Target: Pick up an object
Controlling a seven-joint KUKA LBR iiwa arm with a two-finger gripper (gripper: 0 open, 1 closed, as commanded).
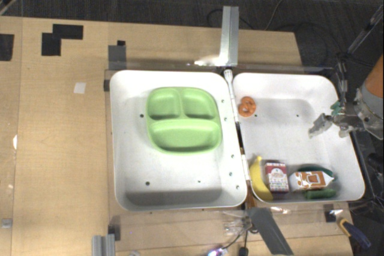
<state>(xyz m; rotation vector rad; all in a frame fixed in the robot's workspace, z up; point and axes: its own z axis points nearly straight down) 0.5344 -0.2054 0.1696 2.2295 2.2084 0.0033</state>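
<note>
Looking down on the right bin (pixel 282 90), we see the things that could be picked: an orange ball (pixel 246 106) against the bin's left wall near the far end, and a row along the near wall. That row runs from a banana (pixel 258 178) at the left, touching a small red carton (pixel 276 176), to a brown-and-white carton (pixel 311 178) that lies over a green item (pixel 320 193).

Our claw (pixel 321 124) hangs over the right part of this bin, well apart from the ball and above the row, with nothing between its fingers; whether those fingers are spread or pressed together we cannot tell.

Beside it, the left bin (pixel 129 147) holds a green tray (pixel 182 119) with three compartments, set toward the far right. Both bins rest on the wooden bench (pixel 54 147).
</note>
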